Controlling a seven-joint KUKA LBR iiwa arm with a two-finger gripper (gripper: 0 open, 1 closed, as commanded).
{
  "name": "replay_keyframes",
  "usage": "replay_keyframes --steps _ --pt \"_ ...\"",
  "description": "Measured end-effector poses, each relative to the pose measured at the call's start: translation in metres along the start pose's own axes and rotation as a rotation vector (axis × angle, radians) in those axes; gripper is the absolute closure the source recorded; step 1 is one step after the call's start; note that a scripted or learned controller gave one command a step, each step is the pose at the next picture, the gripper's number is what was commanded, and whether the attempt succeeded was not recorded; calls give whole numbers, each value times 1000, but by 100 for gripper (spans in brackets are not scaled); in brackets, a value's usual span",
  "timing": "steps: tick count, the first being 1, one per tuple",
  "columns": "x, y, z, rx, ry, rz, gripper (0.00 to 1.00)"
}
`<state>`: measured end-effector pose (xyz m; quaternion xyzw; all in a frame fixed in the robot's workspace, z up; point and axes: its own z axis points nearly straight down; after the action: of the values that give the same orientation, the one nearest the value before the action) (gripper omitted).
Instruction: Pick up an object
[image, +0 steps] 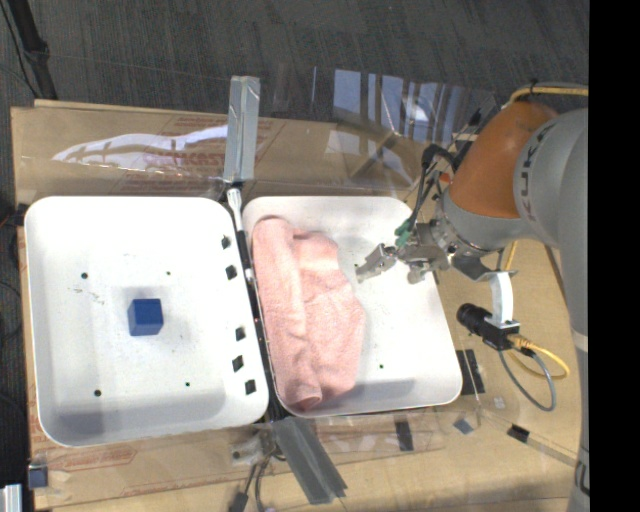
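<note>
Towel (307, 315), pink and bunched lengthwise, lies along the left side of the right bin (425, 375), against the divider. Just right of the towel's upper end the jaws (375, 262) hang over bare white floor, grasping nothing; they are small and blurred, so whether they are spread or closed cannot be told. Left of the towel, across the divider, a blue cube (146, 316) sits alone in the left bin (60, 225). The arm (520, 170) is cut off at the right.
</note>
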<state>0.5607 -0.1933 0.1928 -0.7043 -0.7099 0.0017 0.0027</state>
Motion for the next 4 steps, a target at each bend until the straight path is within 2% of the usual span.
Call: replay_keyframes --steps 1,2,3,4 --pt "12 10 102 -4 -2 -96 0" --pt "41 40 102 -5 -2 -265 0" --pt "40 40 93 -2 -2 -268 100" --pt "56 97 3 -6 -4 -343 100"
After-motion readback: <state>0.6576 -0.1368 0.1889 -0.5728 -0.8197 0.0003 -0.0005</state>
